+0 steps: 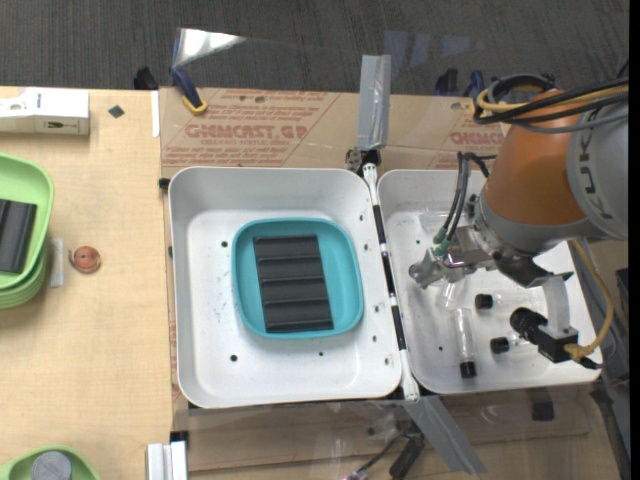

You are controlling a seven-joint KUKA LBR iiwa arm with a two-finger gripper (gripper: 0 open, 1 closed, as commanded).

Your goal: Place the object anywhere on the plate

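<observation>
Seemingly the job is already settled. The left bin (190, 368) holds the teal plate (245, 278) at its centre, and the black ribbed block (292, 283), which I take to be the task's object, lies flat in the middle of the plate with its long side running 12 to 6 o'clock and teal rim showing all around it.

It looks stiff and fairly light. The grooves across its top should resist slipping, and nothing about it suggests it is fragile. If it needed lifting, the best hold would be across its narrow width, from 9 to 3 o'clock, near mid-length.

In the right bin (420, 368), the gripper (432, 268) hangs low at about 9 o'clock from the arm (535, 183). I cannot tell whether it is open or closed, and I see nothing in its hold. A clear tube (464, 333) with a dark end lies at roughly 5 o'clock from it, among small black pieces.
</observation>
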